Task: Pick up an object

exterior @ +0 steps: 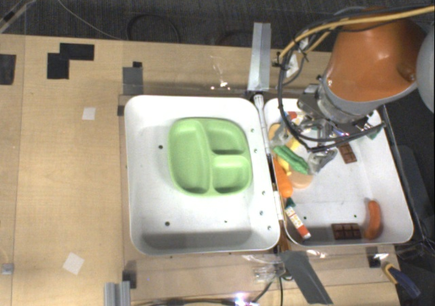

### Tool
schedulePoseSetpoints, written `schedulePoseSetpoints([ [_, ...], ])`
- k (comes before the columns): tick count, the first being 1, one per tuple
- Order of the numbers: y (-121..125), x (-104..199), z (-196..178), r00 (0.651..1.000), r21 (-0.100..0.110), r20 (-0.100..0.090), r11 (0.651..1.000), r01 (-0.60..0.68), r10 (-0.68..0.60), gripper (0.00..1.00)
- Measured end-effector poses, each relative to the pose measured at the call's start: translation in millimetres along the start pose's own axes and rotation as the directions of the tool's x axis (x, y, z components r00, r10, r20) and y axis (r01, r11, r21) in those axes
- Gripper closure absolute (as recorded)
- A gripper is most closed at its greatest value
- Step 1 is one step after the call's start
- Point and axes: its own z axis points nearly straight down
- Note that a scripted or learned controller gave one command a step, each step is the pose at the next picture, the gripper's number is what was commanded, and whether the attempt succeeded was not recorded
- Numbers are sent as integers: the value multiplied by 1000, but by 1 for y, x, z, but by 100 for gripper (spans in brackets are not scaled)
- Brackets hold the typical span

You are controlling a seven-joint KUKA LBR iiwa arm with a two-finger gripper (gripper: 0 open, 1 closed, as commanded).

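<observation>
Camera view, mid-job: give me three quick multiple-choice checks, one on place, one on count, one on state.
1. Where does the green divided tray lie?
A. left bin
B. right bin
C. on the bench

2. How many compartments does the tray have?
A. two
B. three
C. five

3. Where is the gripper now?
A. over the left bin
B. off to the bench's left side
C. down over the clutter in the right bin

Key: 1 A, the tray sits inside the left bin. 2 B, one long and two smaller sections show. 3 C, it hangs above the toy items near that bin's left wall.
</observation>
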Motion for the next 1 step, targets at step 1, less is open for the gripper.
schedulePoseSetpoints([
  [1,-108,-29,-21,990,2,0,990,138,-138,100],
])
